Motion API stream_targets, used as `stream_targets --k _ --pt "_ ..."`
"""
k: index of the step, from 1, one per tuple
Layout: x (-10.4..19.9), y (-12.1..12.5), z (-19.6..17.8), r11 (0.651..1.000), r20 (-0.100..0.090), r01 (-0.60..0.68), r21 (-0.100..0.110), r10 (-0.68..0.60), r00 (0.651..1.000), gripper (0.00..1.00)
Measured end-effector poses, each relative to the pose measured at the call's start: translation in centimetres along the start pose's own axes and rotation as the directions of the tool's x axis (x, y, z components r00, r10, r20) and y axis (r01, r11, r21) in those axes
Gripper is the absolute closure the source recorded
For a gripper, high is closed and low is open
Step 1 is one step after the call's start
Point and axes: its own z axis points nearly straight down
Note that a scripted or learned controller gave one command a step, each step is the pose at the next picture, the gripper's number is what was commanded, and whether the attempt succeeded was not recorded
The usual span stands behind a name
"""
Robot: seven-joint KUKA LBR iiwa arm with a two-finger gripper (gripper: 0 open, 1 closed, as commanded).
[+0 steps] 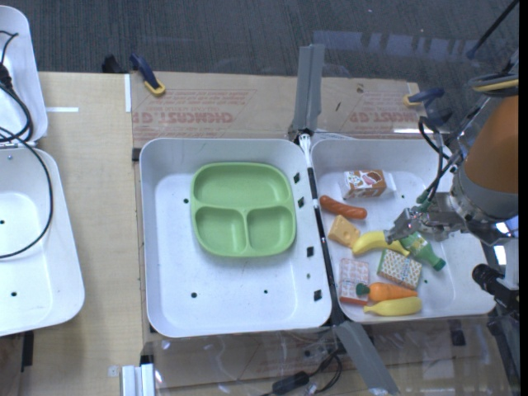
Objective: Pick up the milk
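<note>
Nearest in the right bin [462,299] lie a yellow banana [394,306] and a carrot [390,291]. Just beyond, the hand [410,228] hangs low over a green bottle [425,252] and a second banana [369,242]; whether its fingers grip anything I cannot tell. Farther back, the milk [365,184], seemingly the small brown-and-white carton, lies apart from the hand. The left bin [165,246] holds a green tray [243,209].
</note>
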Motion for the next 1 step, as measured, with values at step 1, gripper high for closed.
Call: stream_targets --k 1 --pt "0.24 11.01 -0.24 0.956 0.001 -0.292 0.0 0.292 0.956 0.0"
